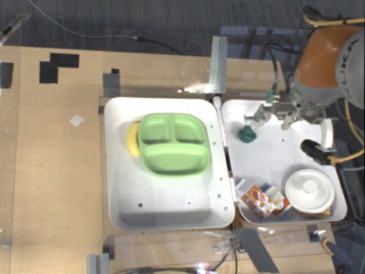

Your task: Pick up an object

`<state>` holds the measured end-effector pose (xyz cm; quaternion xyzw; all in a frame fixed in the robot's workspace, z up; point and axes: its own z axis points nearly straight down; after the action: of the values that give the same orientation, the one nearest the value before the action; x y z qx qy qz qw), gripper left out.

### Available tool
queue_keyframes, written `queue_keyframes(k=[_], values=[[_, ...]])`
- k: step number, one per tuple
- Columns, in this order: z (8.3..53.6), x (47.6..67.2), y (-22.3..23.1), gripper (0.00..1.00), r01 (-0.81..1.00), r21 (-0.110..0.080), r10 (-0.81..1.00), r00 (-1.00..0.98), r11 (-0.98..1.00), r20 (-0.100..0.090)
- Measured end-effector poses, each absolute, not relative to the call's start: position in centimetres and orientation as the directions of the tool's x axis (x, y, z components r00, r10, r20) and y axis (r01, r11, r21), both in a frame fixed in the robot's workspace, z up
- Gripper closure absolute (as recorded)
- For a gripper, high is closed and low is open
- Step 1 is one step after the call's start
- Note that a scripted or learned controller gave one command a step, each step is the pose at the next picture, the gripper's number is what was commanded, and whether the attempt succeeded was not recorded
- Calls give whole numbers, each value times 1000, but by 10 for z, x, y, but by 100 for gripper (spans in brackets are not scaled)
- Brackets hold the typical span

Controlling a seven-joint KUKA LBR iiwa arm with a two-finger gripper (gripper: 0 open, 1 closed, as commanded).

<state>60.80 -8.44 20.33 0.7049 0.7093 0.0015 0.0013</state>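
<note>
Fingers (254, 117) of the gripper (267, 120) look spread apart, and nothing sits between them. They hang over the far part of the right white bin (274, 161), at about 12 o'clock in it.

Closest to me, at about 6 o'clock in that bin, lies a small flat packet with red, orange and white print (263, 200). Just beside it, at about 4 o'clock, stands a round white bowl with a lid (309, 190). I cannot tell if the two touch.

Next to this bin, side by side with it, is the left white bin (114, 164). A light green plastic plate with three parts (174, 143) lies flat in it, a bit past the middle. A yellow curved thing (132, 139) pokes out from under the plate at the plate's 9 o'clock. Most of it is hidden, so I cannot tell what it is.

Farther back in the right bin, at about 10 o'clock, is a small dark green lump (247, 134). It rests on the bin floor by itself, well apart from the packet and the bowl. It is at about 7 o'clock from the gripper, just beside the tip of the finger nearer the other bin, but not between the two fingers.

Farthest from me, the grey arm with an orange band (322, 61) comes in over the bin's corner at 2 o'clock.
</note>
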Motion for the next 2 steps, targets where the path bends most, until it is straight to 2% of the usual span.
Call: queue_keyframes(k=[1,2], values=[[203,608,-84,0,1000,4,1000,-6,6,0],[133,626,-82,0,929,5,929,-371,371,-2]])
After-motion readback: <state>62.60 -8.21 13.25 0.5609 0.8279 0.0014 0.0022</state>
